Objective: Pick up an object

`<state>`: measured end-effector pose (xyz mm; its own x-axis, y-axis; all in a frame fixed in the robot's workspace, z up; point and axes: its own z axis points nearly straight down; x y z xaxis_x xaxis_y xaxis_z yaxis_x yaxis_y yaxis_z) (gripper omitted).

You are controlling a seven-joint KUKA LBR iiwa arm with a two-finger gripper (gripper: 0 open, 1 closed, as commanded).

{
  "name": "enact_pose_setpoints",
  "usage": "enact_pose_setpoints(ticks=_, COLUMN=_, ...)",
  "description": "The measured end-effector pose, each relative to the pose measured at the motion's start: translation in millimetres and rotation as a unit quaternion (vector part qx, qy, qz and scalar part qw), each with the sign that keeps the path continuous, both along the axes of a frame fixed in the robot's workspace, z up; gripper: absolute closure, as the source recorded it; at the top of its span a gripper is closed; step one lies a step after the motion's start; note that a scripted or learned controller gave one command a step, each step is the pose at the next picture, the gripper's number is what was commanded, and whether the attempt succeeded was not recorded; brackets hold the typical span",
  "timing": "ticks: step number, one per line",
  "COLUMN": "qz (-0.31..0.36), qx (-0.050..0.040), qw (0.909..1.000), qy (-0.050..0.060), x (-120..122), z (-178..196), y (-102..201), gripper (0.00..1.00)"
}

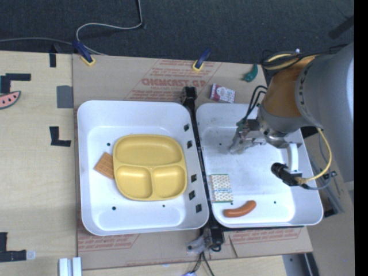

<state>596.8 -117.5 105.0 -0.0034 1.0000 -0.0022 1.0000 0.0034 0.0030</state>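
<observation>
**Robot arm reaching into the right of two white bins**

Two shallow white bins sit side by side on a sheet of brown cardboard [167, 85] laid over a pale bench; the left bin [92, 154] holds a yellow divided plate [150, 167] with three compartments, lying flat near the bin's middle; a small tan cracker-like square [104, 165] pokes out from under the plate's left edge, touching it.

The right bin [299, 209] holds a small patterned packet [221, 188] close to its left wall, and just below that a reddish-brown sausage [239, 209] lying near the front edge, apart from the packet; these are the things on offer for picking up.

The grey arm [325, 94], with its orange band [282, 94], comes in from the right and bends down into the upper part of the right bin; its gripper [237, 145] points toward the bin's floor, well apart from both packet and sausage; nothing shows between its metal tips, and I cannot tell whether the pincer is released or clenched.

Behind the bins, on the cardboard, lies a small red and white packet [221, 93]; two blue and yellow clips [201, 62] pin the cardboard's far edge.
</observation>
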Motion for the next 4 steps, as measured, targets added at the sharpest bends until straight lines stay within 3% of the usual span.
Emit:
enact_pose_setpoints(ticks=1, qz=0.0, qx=0.0, qw=1.0, qy=0.0, x=-0.1, z=-0.1, y=0.0, gripper=0.0)
enact_pose_setpoints(ticks=2, qz=0.001, qx=0.0007, qw=1.0, qy=0.001, x=0.0, z=9.1, y=1.0, gripper=1.0)
enact_pose_setpoints(ticks=3, qz=0.001, qx=0.0007, qw=1.0, qy=0.001, x=-0.1, z=9.0, y=1.0, gripper=0.0)
enact_pose_setpoints(ticks=4, qz=0.001, qx=0.0016, qw=1.0, qy=0.001, x=0.1, z=18.2, y=2.0, gripper=1.0)
